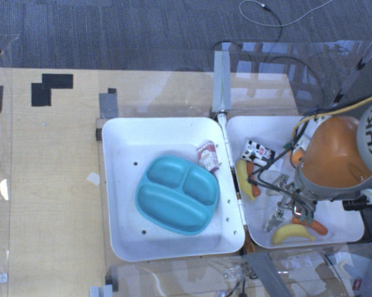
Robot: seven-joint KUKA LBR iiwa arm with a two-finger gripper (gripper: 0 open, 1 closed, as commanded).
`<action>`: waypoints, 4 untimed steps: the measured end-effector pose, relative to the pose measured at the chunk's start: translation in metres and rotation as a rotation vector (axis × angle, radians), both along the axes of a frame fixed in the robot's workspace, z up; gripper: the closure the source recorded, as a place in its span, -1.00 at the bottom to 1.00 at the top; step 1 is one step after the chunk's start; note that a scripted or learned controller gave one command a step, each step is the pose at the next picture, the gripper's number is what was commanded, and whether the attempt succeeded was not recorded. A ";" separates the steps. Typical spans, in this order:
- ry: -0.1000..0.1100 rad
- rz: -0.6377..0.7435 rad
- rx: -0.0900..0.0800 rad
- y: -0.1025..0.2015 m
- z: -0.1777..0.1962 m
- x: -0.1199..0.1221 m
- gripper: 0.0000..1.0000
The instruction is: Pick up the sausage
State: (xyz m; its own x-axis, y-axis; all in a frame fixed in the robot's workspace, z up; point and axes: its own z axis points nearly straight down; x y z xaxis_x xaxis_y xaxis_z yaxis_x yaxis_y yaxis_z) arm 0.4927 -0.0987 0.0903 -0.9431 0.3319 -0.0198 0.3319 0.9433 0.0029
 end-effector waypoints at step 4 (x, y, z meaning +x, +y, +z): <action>0.000 0.083 -0.002 -0.073 0.000 0.000 -1.00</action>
